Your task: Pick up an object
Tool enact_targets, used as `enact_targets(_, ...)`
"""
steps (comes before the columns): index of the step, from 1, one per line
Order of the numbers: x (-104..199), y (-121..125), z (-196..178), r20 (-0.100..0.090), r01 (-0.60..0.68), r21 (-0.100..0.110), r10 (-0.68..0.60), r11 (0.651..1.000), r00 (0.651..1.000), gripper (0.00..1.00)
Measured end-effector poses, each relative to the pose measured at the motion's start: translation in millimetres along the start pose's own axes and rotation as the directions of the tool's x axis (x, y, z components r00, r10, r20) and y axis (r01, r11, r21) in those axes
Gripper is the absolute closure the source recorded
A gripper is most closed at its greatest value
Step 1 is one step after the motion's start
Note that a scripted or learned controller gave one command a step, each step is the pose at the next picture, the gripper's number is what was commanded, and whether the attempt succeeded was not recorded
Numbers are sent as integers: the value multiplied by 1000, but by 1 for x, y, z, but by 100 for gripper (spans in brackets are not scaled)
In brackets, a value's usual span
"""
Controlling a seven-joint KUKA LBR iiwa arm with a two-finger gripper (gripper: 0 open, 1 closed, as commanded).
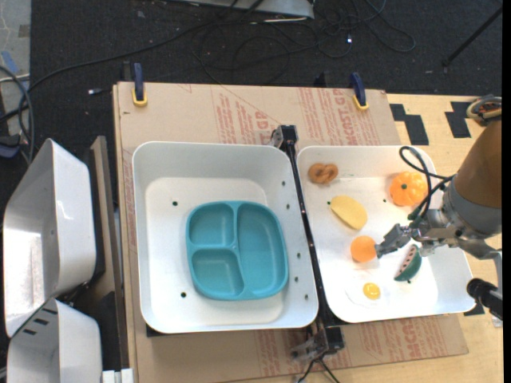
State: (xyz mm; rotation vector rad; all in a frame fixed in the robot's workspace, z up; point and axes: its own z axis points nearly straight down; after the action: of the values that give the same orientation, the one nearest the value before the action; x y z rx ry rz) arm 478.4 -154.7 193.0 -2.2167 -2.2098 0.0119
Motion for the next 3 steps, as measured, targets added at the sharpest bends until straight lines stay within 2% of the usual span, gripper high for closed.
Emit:
enact_targets(1,0,3,-6,3,4,-13,-4,1000,1000,0)
enact_targets(3,10,1,95,0,1,-7,-1,1000,1000,0)
